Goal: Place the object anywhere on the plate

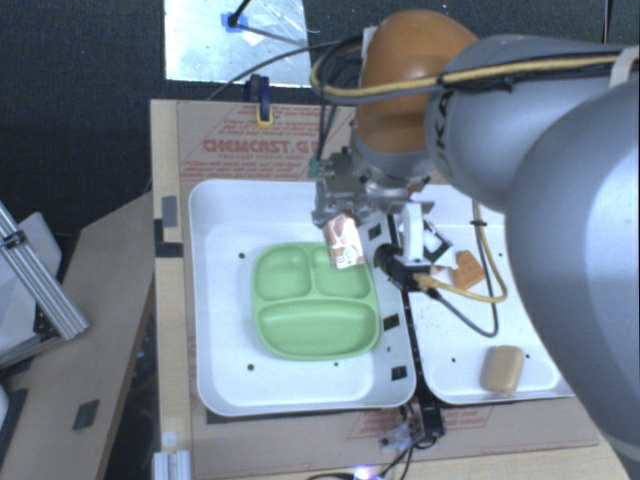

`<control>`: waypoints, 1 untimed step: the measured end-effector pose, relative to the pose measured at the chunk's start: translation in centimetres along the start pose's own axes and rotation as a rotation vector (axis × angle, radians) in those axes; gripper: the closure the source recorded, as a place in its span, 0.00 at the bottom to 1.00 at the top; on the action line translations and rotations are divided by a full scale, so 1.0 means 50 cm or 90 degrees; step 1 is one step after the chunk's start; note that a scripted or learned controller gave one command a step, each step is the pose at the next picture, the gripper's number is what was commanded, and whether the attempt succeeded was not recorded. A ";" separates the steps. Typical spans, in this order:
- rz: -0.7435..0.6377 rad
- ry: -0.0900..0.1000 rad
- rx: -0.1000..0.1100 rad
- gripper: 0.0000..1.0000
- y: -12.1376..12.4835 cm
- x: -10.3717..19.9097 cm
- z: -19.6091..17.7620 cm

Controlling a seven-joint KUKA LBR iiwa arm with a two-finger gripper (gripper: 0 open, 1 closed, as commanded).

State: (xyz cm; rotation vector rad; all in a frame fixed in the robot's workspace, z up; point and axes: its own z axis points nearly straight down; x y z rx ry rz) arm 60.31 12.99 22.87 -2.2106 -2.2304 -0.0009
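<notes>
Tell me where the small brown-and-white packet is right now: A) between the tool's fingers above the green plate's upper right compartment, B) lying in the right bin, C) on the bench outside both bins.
A: the packet hangs pinched in the tool over the green plate.

The grey arm reaches in from the right, its orange band bulging above the wrist, and the gripper [343, 230] hangs over the left bin [220, 268]. A small carton [344, 242], white with brown and reddish print, sits pinched between its fingers, tilted, just above the upper right compartment of the green plate [310, 313]. The plate lies in the middle of that bin. In the right bin [540, 383] a tan block [503, 369] rests near the front corner, and a small orange piece [468, 267] lies farther back beside a yellow cable [462, 293].
</notes>
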 end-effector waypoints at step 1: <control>0.003 0.000 0.000 0.00 0.002 -0.005 0.000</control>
